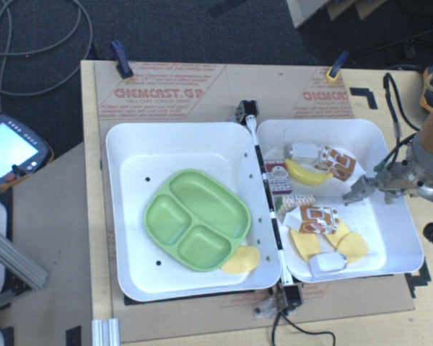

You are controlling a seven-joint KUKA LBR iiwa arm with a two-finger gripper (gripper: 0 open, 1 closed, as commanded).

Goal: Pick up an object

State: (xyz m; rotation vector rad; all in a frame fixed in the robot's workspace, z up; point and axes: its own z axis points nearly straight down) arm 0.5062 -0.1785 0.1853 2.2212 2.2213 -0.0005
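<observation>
Nearest the camera: yellow piece [239, 260] at left bin's [123, 193] front edge, touching green divided plate [195, 219]. Right bin [400, 244] crowded: banana [305, 172], two orange-white packets [337, 162] [317, 220], yellow wedges [345, 244], white block [327, 263], dark red carton [278, 177]. Gripper [359, 191] low over right bin from the right, beside the packets, holding nothing visible; finger spread cannot tell.
</observation>
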